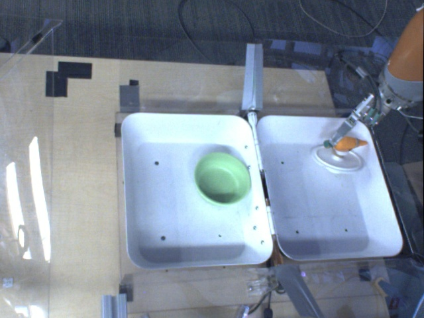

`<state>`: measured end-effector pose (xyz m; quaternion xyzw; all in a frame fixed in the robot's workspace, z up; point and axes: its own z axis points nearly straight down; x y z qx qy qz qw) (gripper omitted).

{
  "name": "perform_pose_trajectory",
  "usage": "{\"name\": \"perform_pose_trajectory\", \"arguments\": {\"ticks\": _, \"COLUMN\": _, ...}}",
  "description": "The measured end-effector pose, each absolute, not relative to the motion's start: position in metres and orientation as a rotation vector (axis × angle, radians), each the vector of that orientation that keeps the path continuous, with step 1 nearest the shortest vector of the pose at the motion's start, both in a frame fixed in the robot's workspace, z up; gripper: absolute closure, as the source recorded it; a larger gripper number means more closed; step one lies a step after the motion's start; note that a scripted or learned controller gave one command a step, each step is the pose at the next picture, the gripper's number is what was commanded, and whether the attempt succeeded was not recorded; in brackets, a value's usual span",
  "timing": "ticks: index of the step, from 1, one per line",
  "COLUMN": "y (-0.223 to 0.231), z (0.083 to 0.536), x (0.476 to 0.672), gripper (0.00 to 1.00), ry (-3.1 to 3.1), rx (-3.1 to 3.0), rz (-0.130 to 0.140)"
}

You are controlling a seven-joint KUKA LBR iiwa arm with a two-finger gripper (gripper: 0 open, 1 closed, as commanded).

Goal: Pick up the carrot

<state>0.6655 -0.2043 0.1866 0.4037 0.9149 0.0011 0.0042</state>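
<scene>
The slim two-finger tool (344,132) is poised touching the small orange carrot (348,144), which lies on a flat white disc (339,159) in the right shallow white bin (331,244). Whether the carrot is gripped cannot be told. A centred, firm closure before lifting is advised.

One fixed camera looks down at a slant from above the bench (79,197), far enough back to take in both white bins (142,197) whole; the arm (404,71) enters at the frame's upper right corner.
</scene>
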Motion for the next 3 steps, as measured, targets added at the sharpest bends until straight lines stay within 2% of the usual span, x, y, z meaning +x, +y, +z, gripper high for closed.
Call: {"name": "perform_pose_trajectory", "arguments": {"ticks": 3, "y": -0.2043, "z": 0.1869, "x": 0.6656, "gripper": 0.0, "ry": 2.866, "rx": 1.265, "rz": 0.004}}
